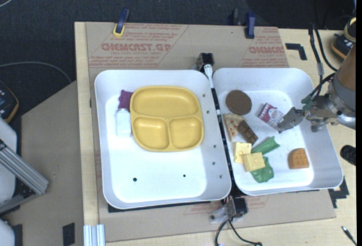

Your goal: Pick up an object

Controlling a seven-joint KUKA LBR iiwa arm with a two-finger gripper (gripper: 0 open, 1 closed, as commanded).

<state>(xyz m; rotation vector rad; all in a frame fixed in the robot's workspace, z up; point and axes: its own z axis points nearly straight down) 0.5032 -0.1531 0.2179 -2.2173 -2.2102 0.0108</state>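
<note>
Gripper [291, 120] sits low in the right bin [325, 174], just beside the small red packet [268, 112]. Can't tell its finger state. We'd centre over the packet before closing, clear of the brown disc [238, 102]. Arm cut off at right edge; green piece [263, 173] half under yellow blocks [249, 156].
</note>
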